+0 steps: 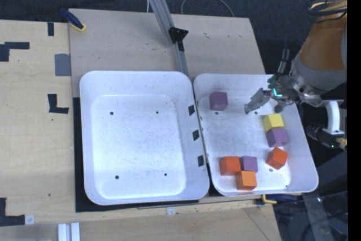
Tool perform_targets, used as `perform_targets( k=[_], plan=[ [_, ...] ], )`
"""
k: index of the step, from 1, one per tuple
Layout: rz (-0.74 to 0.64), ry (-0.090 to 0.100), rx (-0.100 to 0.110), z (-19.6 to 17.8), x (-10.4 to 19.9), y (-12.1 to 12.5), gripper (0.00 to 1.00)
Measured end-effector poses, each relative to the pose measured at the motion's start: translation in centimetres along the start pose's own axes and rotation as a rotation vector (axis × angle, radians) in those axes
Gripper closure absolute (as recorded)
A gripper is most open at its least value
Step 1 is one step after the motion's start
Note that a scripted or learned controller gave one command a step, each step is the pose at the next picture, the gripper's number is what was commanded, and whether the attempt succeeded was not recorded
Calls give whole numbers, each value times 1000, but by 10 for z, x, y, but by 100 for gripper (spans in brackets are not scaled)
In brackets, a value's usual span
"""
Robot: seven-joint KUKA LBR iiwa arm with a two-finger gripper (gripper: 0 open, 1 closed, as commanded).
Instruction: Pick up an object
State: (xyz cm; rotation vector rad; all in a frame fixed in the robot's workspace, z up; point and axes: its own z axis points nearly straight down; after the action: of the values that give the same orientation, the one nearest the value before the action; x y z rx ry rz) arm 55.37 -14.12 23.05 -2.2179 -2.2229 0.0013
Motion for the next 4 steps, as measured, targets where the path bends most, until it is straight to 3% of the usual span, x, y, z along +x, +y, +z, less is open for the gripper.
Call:
perform_targets(
  k=[3, 4],
  plan=[
    [1, -1, 3, 141, -6, -13, 0],
    [0, 0, 2, 129, -6, -13, 100]
  ],
)
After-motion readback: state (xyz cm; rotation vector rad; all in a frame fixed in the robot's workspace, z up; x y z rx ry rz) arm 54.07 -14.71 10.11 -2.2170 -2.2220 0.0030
